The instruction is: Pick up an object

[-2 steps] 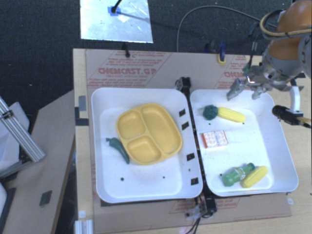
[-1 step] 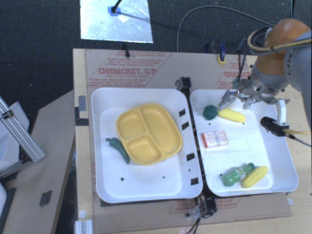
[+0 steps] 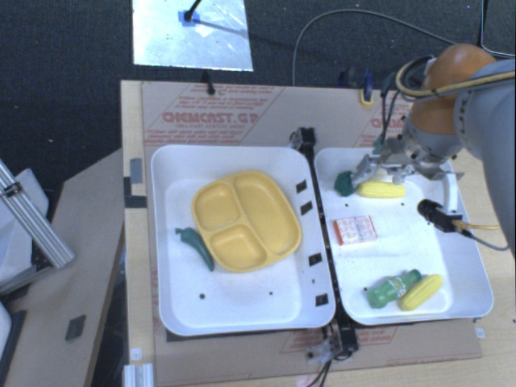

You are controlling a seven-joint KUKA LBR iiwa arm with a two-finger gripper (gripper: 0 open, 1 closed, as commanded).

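On the counter [image 3: 242, 107], two shallow white bins sit side by side, touching along a black centre divider. The left bin [image 3: 173, 216] carries a yellow compartment plate [image 3: 246, 220] with three sections, lying near its middle, and a dark green pepper [image 3: 196, 247] rests just beside the plate's left edge. The arm [image 3: 476, 95], grey with an orange band, reaches over the far right corner of the right bin [image 3: 459, 256]. The tool [image 3: 379, 169] is lowered at the far edge of that bin, directly above a yellow corn cob [image 3: 381, 189] and beside a small dark green item [image 3: 344, 184] to the cob's left; whether the tool is spread or pressed together cannot be determined, and no object is seen between its parts. A white card with red print [image 3: 355, 230] lies near the bin's middle. At the near edge, a green bottle [image 3: 393, 289] and a yellow banana-shaped piece [image 3: 422, 291] lie touching each other.
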